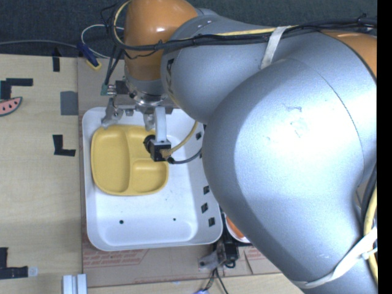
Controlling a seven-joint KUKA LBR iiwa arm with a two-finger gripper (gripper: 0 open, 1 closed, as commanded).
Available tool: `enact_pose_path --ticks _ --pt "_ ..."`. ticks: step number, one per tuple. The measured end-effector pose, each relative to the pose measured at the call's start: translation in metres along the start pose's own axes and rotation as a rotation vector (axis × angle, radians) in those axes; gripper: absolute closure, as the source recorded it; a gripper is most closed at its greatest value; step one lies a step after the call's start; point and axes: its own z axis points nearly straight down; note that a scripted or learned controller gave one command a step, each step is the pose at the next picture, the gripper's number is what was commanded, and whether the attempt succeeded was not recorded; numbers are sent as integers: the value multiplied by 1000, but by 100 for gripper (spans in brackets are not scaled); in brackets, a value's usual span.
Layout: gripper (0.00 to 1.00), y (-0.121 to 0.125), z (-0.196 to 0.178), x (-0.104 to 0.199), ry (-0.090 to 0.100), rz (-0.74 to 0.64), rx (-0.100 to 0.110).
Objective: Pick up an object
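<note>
Because the grey arm [275, 133] swells across the whole right of the view, what matters is squeezed into the left, where the white bin [153, 219] lies open to sight. The arm bends over the bin's far end, and its orange band [153, 23] sits directly above the wrist.

In the bin lies the one thing worth taking, a yellow divided dish [125, 161]. It rests flat in the far left part, close along the left wall, with its hollows facing up. It is nearly as broad as it is long, so I see no clear long axis to line up with.

The gripper [136, 112] hangs at the dish's far rim, so the dish spreads from it toward the near side of the bin and a little to the left. Whether the gripper is parted or closed I cannot tell from here, and I see nothing held in it.

Nothing lies between the two. I judge the raised rim is the likeliest hold, since the flat hollows offer little to pinch.

An orange thing [236, 230] peeks out beneath the arm. A pink scrap [9, 106] lies well off on the bench.
</note>
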Motion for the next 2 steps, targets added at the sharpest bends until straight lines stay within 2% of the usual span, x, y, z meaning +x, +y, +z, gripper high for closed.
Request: enact_pose_path --ticks 1,2 --pt "0 -85 86 0 0 0 5" --pt "0 -33 122 1 -1 5 29"
